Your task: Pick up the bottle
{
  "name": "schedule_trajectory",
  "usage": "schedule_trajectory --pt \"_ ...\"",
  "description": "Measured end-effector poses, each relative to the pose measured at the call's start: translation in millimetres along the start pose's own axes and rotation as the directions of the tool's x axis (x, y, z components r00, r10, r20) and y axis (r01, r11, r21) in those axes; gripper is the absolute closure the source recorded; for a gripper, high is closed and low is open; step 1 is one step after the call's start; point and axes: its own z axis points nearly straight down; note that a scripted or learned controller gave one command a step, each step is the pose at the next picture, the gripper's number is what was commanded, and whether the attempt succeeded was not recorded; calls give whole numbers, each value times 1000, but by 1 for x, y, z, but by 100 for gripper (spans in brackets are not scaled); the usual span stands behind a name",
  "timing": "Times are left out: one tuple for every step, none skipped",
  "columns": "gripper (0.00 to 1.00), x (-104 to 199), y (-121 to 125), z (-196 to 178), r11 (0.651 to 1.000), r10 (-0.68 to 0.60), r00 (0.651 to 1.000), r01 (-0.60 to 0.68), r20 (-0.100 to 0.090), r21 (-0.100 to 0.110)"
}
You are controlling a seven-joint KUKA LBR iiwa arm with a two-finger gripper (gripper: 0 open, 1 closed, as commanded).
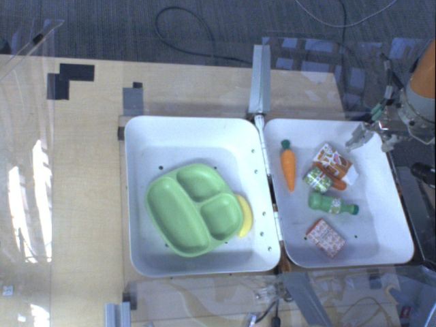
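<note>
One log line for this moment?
gripper: over right bin's far right rim | green bottle: lying in right bin | grasp: not yet

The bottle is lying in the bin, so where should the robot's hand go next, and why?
Probably left and down, toward the green bottle. The gripper sits at the right bin's upper right rim, well apart from the bottle, which lies on its side mid-bin between a small can and a red box.

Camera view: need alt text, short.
A green bottle lies on its side in the right bin among a carrot, can and cartons, with the gripper above the bin's far right edge. The left bin holds a green divided tray.
</note>
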Motion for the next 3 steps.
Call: schedule_trajectory --pt "0 70 -46 48 998 -61 998 61 -1 2" --pt "0 100 -70 116 991 136 991 -136 -1 -6" --pt "100 101 -66 104 991 136 991 -136 -4 -14"
